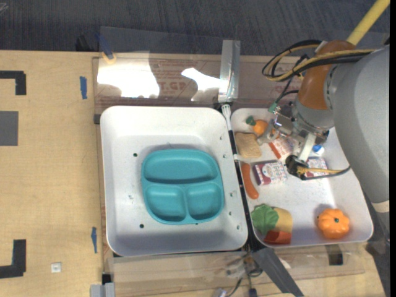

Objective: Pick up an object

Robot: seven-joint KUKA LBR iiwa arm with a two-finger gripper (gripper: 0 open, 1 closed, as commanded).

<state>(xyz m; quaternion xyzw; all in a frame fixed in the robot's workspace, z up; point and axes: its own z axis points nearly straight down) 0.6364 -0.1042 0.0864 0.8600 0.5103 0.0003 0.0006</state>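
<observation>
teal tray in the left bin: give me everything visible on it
The teal tray is a rounded-rectangle divided plate, apparently smooth matte plastic. It has three compartments: one long one along the far side and two smaller ones along the near side, split by raised ridges. All three look bare. It lies flat, right side up, turned slightly, roughly mid-floor in the left bin, apart from the walls. Nothing else touches it.

Teal tray (181, 185) in white bin (117, 166); orange pumpkin (334, 223), red sausage (250, 181), green/yellow/red veg (272, 224)
</observation>
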